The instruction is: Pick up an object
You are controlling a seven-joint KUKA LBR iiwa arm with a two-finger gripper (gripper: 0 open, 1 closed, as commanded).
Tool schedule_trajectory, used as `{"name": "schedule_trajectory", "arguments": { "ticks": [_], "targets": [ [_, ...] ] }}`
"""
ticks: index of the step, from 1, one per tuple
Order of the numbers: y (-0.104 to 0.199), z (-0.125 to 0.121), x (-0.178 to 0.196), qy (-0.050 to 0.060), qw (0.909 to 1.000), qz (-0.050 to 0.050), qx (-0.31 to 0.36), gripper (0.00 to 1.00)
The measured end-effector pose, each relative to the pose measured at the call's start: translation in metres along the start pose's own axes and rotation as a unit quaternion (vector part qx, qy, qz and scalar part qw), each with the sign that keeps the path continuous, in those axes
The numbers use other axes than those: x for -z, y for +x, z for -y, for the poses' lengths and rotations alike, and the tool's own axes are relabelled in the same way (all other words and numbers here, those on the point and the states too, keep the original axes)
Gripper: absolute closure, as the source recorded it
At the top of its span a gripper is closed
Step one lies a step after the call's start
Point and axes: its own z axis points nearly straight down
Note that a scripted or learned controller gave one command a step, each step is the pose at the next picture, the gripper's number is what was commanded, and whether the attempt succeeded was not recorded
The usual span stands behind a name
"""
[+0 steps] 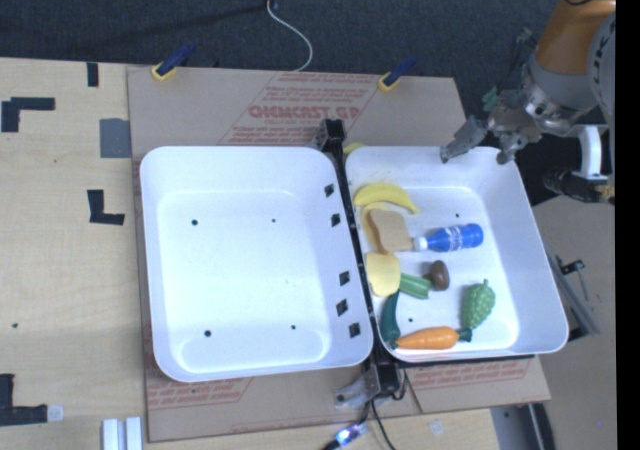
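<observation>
Over the far right corner of the right bin I see the gripper, hanging above the rim with its two fingers spread wide and nothing between them. The arm comes in from the upper right, its orange band at the top edge of my view. All the objects lie in the right bin, crowded toward its left wall and near edge. A banana sits farthest from me, curved, with a tan bread slice just below it and touching it. To the right of the bread lies a blue bottle on its side, white cap pointing left. Below the bread is a yellow piece, and beside that a small green piece and a brown, rounded thing. A dark green vegetable lies along the left wall, and a carrot lies across the near edge, touching it. A bumpy green fruit rests right of the carrot's tip. The gripper is well apart from all of these. The left bin sits against the right one, both on cardboard clipped to the bench.
</observation>
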Motion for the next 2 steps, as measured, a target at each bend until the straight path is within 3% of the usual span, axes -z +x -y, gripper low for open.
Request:
{"name": "schedule_trajectory", "arguments": {
  "ticks": [1,2],
  "targets": [
    [0.071,0.041,0.036,0.000,1.0000,-0.002,0.003,0.00],
    [0.141,0.084,-0.001,0.003,1.0000,-0.002,0.003,0.00]
  ]
}}
